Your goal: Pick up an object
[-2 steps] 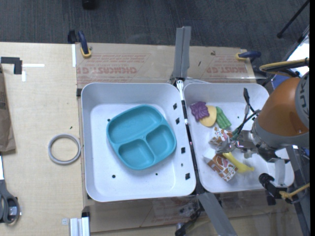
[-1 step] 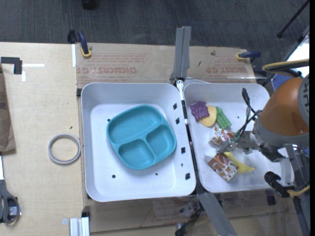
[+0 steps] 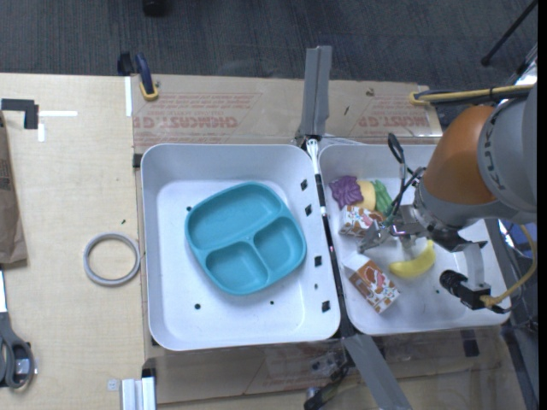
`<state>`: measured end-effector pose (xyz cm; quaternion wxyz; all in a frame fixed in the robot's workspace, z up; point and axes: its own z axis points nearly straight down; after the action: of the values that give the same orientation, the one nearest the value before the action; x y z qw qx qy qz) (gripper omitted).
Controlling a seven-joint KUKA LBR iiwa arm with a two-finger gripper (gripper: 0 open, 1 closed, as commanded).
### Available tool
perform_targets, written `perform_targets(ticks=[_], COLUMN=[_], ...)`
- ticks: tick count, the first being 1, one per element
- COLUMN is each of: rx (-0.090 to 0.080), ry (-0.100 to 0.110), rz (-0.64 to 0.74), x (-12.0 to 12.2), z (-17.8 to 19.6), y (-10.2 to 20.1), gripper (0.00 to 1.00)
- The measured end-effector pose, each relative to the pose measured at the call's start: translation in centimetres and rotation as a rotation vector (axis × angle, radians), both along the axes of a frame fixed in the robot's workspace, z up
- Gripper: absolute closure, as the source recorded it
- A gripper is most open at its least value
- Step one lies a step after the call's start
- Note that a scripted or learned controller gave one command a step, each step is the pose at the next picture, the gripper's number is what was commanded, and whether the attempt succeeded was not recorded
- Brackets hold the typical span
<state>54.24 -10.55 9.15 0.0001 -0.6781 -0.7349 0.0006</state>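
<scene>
The right bin (image 3: pixel 444 314) holds several small items: a purple grape bunch (image 3: pixel 345 190), a yellow and green piece (image 3: pixel 373 196), a white and red packet (image 3: pixel 360 220), a yellow banana (image 3: pixel 412 264) and a brown and red box (image 3: pixel 374 285). My gripper (image 3: pixel 374 238) hangs low over the bin's middle, just below the packet and left of the banana. Its metal fingers (image 3: pixel 369 243) point left with a small gap between them. Nothing sits between them.
The left bin (image 3: pixel 171 306) carries a blue three-compartment tray (image 3: pixel 245 237). A roll of tape (image 3: pixel 112 258) lies on the wooden bench at left, and scissors (image 3: pixel 13 357) at the bottom left. The grey and orange arm (image 3: pixel 466 173) covers the right bin's far right part.
</scene>
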Motion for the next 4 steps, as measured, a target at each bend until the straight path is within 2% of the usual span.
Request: perform_targets(ticks=[1, 2, 3, 4], rx=[0.0, 0.005, -0.002, -0.002], ry=[0.0, 0.024, -0.001, -0.001], rz=[0.0, -0.049, -0.153, -0.038], x=[0.0, 9.2, 7.6, 10.0], z=[0.0, -0.1, 10.0, 10.0], y=[0.0, 0.1, 6.0, 4.4], gripper=[0.0, 0.0, 0.0, 0.0])
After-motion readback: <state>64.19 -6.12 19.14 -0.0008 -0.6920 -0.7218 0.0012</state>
